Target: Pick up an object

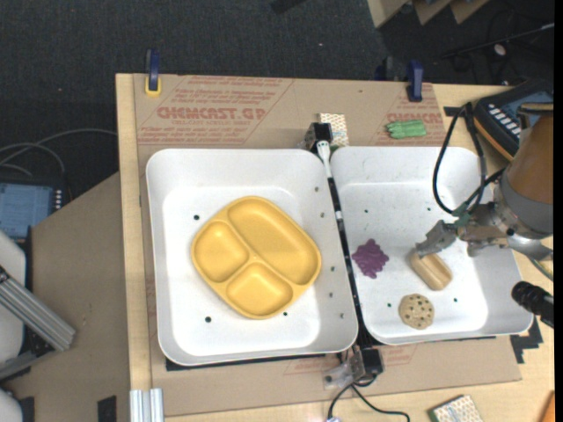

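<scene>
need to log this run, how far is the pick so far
Done: the arm has reached into the right bin, and the gripper sits just above the tan block. In hand: nothing visibly lifted; the block, purple piece and cookie all lie on the bin floor. Left: grasp and raise one.

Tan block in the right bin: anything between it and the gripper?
Nothing visible. The gripper sits right at the upper end of the tan block. The purple piece and the cookie lie apart from it, off to the side.

Divided plate (255,256) in left bin (167,236), cookie (416,310) before bread roll (432,271) in right bin (387,178)
</scene>
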`<state>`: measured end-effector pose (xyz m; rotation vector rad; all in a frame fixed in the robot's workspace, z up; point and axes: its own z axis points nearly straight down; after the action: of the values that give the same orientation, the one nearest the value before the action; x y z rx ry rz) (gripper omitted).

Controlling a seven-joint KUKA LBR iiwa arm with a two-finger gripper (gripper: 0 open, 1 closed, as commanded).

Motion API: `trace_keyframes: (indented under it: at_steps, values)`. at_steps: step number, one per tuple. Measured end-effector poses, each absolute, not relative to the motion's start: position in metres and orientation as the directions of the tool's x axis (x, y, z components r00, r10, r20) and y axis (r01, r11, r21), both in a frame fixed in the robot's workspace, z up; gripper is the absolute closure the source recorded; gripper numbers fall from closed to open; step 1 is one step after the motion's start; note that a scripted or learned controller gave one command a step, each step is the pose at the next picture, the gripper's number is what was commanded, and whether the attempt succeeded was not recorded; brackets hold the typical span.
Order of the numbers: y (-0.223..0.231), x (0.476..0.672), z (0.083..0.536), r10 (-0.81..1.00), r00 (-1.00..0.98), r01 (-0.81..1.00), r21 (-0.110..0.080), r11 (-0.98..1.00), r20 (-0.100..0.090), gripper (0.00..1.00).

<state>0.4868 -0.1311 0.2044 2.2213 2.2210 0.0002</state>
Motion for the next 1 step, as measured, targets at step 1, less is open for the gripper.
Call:
trace_keyframes:
  at_steps: [1]
  values:
    - [-0.2081,0.4773,0.0792,1.000,0.007,1.000,-0.002,-0.007,-0.002,0.00]
